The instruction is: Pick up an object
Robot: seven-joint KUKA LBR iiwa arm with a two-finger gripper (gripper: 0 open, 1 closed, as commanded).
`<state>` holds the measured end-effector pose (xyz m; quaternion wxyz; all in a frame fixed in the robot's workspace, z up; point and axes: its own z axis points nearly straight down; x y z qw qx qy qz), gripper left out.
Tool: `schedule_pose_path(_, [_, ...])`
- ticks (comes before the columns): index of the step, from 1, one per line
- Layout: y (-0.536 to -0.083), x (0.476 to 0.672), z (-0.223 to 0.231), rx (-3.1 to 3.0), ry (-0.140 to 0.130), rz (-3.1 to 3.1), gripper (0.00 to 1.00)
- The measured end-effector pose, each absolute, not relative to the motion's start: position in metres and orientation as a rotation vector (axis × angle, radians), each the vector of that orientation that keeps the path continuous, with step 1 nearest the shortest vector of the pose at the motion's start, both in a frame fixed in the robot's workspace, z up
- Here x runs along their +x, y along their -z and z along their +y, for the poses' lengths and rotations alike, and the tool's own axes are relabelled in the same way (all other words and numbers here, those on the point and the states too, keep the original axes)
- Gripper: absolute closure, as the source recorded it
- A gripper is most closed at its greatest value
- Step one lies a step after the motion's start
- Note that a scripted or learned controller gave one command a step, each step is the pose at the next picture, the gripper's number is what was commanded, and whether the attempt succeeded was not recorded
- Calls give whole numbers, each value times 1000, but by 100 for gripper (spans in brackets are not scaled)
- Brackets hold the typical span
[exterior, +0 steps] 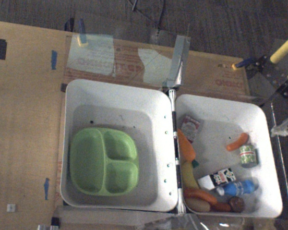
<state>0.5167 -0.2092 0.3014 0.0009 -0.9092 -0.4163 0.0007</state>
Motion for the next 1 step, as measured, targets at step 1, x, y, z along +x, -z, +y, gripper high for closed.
schedule_pose_path(1, [-86,506,-196,-2870,7,-1264,0])
